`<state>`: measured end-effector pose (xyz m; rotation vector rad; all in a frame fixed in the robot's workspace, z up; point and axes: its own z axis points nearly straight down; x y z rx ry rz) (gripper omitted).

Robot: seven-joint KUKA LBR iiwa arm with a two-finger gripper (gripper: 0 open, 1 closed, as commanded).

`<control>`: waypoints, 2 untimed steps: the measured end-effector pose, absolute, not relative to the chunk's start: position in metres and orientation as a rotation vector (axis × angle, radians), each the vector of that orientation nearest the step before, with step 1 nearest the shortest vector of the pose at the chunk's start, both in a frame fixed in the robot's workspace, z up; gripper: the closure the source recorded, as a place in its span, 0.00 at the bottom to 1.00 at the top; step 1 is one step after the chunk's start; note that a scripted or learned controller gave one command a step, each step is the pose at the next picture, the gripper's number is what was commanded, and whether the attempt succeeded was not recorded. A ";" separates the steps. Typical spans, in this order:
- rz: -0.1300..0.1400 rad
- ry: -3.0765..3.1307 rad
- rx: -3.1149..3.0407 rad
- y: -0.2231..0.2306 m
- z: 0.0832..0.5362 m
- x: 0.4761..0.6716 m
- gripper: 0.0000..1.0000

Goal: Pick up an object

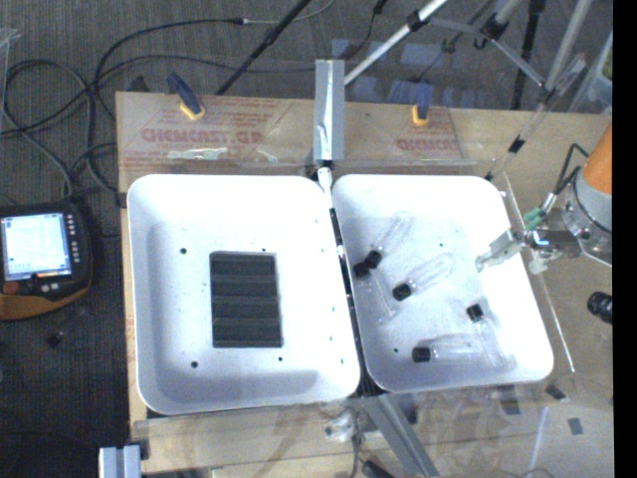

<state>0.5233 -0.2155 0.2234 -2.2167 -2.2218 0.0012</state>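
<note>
From my one overhead camera I see the tabletop (149, 118) with two white bins side by side. The left bin (169, 207) holds a black ribbed pad (245, 300), lying flat near its middle.

The right bin (448, 192) holds four clear bottles with black caps. The far bottle (386, 240) lies left of centre, cap toward the near-left. The middle bottle (426, 275) lies just right of it, also tilted, cap at the near-left end. The near bottle (453, 348) lies along the near wall, cap to the left. The right bottle (485, 327) sits just beyond it; it is faint, and its cap is the clearest part.

The arm comes in from the right, orange band (604, 172) at the frame edge. The tool (508, 247) hangs over the right rim of the right bin, pointing left. Nothing shows between its fingers. I cannot tell whether the tool is apart or together; the tip is too blurred.

The middle bottle lies nearest, to the left of the tool and slightly nearer to me, apart from it. The right bottle lies on the near side of the tool, also apart.

A handheld control pendant (40, 252) lies on the floor at far left.
</note>
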 end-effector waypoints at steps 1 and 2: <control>-0.001 -2.261 -2.178 -0.170 0.097 0.524 0.00; -0.015 -2.370 -2.078 -0.211 0.091 0.617 0.00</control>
